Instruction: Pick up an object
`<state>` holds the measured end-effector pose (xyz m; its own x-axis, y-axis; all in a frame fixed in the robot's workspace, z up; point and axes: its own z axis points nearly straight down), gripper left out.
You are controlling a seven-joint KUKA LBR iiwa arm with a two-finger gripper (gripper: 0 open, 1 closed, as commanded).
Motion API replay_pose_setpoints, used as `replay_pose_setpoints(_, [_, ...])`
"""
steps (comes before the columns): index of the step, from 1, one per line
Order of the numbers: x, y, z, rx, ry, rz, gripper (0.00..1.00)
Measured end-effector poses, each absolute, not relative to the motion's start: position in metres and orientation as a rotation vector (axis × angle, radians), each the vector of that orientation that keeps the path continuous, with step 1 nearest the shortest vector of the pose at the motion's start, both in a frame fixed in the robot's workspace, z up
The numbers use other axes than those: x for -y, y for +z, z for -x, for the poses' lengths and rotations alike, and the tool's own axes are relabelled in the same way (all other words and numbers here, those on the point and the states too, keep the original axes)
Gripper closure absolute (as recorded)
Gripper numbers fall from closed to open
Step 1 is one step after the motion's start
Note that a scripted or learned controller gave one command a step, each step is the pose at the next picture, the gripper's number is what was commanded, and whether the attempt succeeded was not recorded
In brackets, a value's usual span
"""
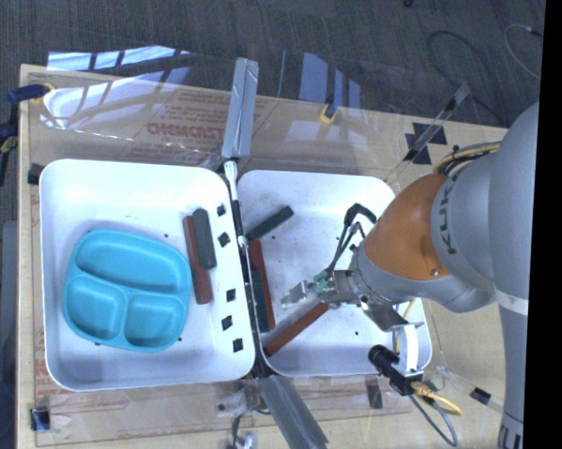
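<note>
From the camera view, the grey arm with its orange band (407, 240) reaches in from the right over the right bin (306, 187). Its tool (317, 288) hangs low above a brown stick (296, 328) lying slantwise on the bin floor; whether it is open or closed cannot be told. A dark bar (269, 221) lies near the divider. The left bin (54, 254) holds a blue compartment tray (125, 288) and a brown-and-dark bar (200, 252).

One camera sits high over the table (128, 98), looking down at a slant on both bins (54, 254), not close.
</note>
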<state>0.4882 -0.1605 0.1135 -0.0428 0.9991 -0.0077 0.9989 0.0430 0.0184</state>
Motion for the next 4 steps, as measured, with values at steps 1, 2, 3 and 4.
replay_pose_setpoints(1, [0.160, 0.113, -0.488, -2.255, 0.012, -2.161, 0.00])
replay_pose_setpoints(2, [0.155, 0.098, -0.513, -2.290, 0.005, -2.137, 0.00])
replay_pose_setpoints(3, [0.156, 0.109, -0.515, -2.289, 0.007, -2.127, 1.00])
replay_pose_setpoints(4, [0.156, 0.109, -0.515, -2.289, 0.007, -2.127, 0.00])
